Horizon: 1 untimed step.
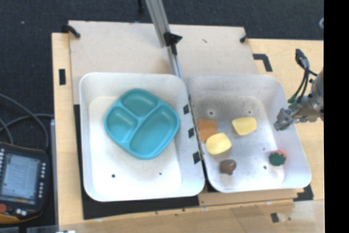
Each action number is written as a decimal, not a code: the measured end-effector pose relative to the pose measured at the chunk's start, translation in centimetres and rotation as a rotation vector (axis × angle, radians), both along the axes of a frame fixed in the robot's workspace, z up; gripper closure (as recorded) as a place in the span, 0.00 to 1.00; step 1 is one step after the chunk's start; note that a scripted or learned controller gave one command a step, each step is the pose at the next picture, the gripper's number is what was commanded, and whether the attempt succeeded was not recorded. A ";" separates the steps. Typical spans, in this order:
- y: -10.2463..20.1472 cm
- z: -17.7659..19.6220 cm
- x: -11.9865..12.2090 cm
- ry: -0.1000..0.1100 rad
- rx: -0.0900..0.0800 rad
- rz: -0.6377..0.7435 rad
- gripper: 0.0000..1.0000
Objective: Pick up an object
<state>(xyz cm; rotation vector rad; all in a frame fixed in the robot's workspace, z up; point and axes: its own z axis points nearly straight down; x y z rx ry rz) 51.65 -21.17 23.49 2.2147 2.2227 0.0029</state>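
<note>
The right bin holds several small things: an orange block, two yellow pieces, a brown lump and a small red and green piece. My gripper hangs at the bin's right rim, right of the upper yellow piece and above the red and green piece. Nothing shows between its fingers.
The left bin bears a teal divided plate. A metal post slants up from between the bins. A tablet-like screen lies off the bench at the lower left.
</note>
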 end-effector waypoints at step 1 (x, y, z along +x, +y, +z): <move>4.9 -0.8 0.5 0.002 0.001 0.002 1.00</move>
